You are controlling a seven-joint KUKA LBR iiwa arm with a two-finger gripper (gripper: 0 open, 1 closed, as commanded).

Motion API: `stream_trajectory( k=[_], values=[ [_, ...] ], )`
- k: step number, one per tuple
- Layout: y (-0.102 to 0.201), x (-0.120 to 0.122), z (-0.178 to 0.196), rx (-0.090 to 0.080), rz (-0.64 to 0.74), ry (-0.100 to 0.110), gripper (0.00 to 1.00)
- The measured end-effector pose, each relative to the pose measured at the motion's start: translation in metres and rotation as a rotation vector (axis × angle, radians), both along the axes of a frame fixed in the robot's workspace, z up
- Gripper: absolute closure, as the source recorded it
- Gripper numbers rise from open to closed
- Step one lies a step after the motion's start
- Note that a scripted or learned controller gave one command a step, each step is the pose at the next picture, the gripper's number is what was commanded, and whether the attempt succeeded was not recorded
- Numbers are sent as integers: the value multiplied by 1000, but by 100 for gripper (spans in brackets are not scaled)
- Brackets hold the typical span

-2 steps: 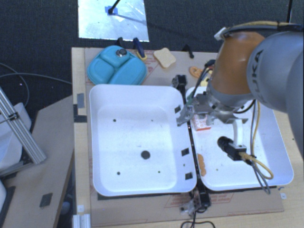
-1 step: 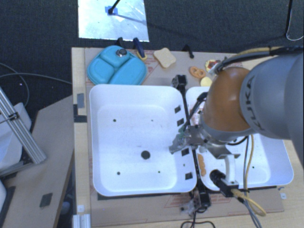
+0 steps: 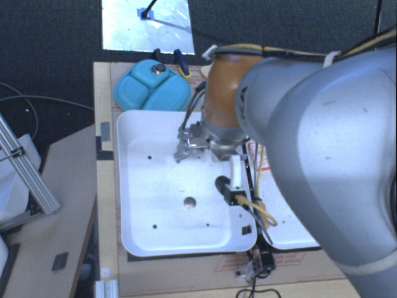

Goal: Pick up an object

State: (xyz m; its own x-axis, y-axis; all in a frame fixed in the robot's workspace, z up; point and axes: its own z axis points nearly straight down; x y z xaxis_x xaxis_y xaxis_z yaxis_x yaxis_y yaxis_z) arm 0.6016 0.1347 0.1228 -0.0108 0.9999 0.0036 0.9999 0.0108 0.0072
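My gripper point(image 3: 184, 149) hangs over the upper middle of the left white bin point(image 3: 139, 228), below the orange band point(image 3: 223, 92) of the arm. Its metal tip points down and left, close to the bin floor. A small round grey piece point(image 3: 190, 202) lies on the bin floor, a short way below the gripper and apart from it. I see nothing held at the gripper tip. The grey arm covers most of the right bin point(image 3: 291, 231).
A turquoise moulded object point(image 3: 152, 87) sits behind the left bin on the bench, touching its far rim. Black and yellow cables point(image 3: 257, 208) hang from the wrist over the divide between the bins. A metal rail point(image 3: 28, 172) stands at the left.
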Motion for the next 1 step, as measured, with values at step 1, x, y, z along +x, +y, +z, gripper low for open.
stream_trajectory(
  k=[1],
  values=[
    [26, 51, -40, -2, -5, 3, 0]
  ],
)
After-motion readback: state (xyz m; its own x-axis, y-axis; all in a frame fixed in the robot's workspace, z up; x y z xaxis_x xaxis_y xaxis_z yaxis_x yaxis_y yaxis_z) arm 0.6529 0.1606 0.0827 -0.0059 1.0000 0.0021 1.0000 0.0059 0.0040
